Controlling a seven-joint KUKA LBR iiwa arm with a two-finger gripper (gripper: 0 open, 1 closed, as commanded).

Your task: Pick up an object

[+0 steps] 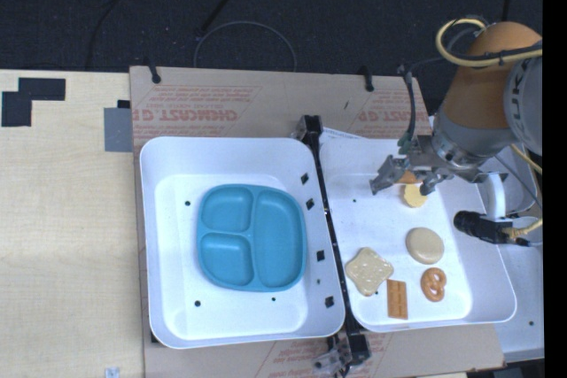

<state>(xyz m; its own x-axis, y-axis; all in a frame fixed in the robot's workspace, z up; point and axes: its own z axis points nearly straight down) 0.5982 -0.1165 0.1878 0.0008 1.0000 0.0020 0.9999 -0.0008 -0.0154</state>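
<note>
Partly hidden under the jaws [407, 175], one yellow piece [414, 195] lies at 12 o'clock in the right bin [496, 297]; jaws spread, gripping nothing. Four more pieces there: bun [425, 244], pretzel [433, 284], cracker [368, 270], wafer [397, 298]. Left bin [168, 314]: one blue tray [250, 237]. Cardboard lettering unreadable.

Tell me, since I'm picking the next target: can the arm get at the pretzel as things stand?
Probably yes. The pretzel lies apart from its neighbours in the right bin, uncovered, with the gripper over the same bin.
</note>
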